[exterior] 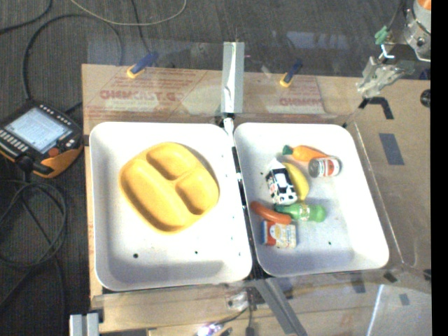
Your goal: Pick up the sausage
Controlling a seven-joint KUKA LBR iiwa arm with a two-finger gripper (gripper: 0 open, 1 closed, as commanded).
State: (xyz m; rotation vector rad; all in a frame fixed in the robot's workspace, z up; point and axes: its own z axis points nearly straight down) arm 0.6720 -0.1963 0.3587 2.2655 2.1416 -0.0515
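Sausage point(270, 213), reddish-orange, lies in the right bin point(364, 243) among a cluster of toy foods, its right end tucked under a green bottle point(302, 212) and just above a small carton point(280, 235) whose label print is too blurred to read. A banana point(299, 179), a carrot point(308, 153), a red-labelled can point(325, 166) and a black-and-white packet point(279, 184) sit just above; none of their writing is legible. The left bin point(105, 257) holds a yellow divided plate point(169, 185). Faint reversed red lettering shows on the counter point(175, 89). The claw point(378, 75) hangs at the upper right, well apart from the bins, fingers spread with nothing between them, the arm cut off by the frame's edge.
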